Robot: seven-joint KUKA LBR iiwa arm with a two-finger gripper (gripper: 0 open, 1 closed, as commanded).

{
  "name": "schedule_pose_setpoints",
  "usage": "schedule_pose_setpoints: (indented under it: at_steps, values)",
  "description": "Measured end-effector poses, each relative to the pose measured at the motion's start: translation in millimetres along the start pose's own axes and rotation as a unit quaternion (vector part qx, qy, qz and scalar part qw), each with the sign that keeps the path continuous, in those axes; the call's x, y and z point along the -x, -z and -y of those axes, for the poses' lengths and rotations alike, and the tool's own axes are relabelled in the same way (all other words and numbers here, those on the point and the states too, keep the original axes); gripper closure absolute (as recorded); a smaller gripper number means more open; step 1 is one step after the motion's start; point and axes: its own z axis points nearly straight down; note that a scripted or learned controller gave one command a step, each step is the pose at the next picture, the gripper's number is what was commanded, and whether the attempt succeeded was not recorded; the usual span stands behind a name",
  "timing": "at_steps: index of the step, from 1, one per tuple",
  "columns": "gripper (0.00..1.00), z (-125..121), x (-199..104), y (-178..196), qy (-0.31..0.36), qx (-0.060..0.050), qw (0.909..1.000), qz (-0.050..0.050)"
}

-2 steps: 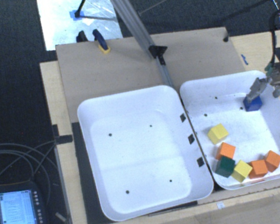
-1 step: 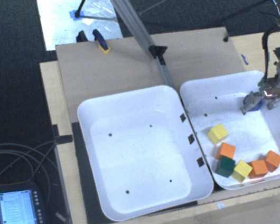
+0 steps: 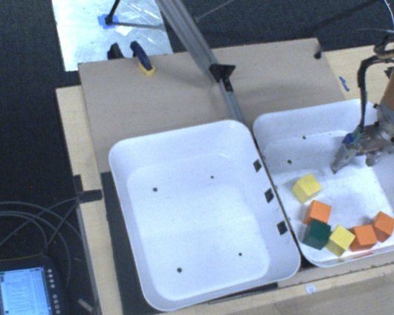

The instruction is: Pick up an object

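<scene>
Two white bins (image 3: 180,145) are showing plain surfaces dotted with a few small dark specks. In the right bin (image 3: 311,121), two yellow blocks (image 3: 307,188), three orange blocks (image 3: 317,212) and one dark green block (image 3: 317,233) are lying. The tan bench (image 3: 265,73) is sitting on dark carpet (image 3: 1,74). A blue-and-yellow clamp (image 3: 142,58) is resting near its back edge.

Both white bins (image 3: 199,213) look like smooth, faintly glossy plastic. The blocks (image 3: 307,188) at the right bin's near edge appear matt, like painted wood or foam. The bench (image 3: 272,72) is faced with matt brown board.
</scene>
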Motion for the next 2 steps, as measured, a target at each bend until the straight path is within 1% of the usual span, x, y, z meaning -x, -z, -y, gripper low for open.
schedule_pose_setpoints:
  at_steps: [1, 2]
  values:
    - [1.0, -2.0, 0.9, 14.6, 0.001, 0.004, 1.0, 0.001]
    - [1.0, 3.0, 7.7, 64.0, -0.001, 0.004, 1.0, 0.001]
